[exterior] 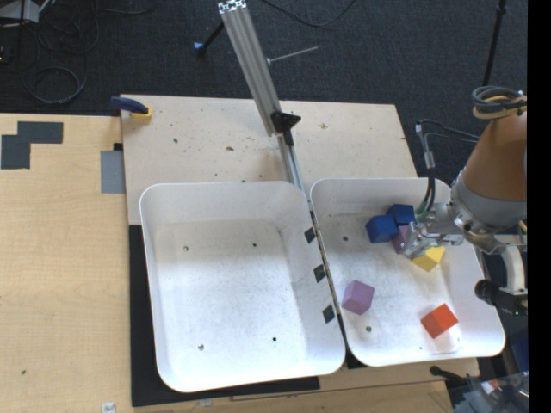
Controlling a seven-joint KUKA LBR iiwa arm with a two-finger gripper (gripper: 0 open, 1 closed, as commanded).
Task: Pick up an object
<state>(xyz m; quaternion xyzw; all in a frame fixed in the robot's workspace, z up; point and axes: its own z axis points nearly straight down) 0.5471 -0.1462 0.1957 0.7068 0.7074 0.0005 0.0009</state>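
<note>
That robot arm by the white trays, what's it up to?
The arm is trying to pick something out of the right bin. Its gripper is down among a blue block and a yellow block. A purple block and an orange block lie apart, nearer the front.

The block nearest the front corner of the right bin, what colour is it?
Orange-red. The block lies in the right bin, seen clearly in the camera view.

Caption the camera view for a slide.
Gripper low in the right bin among blue block and yellow block.
</note>
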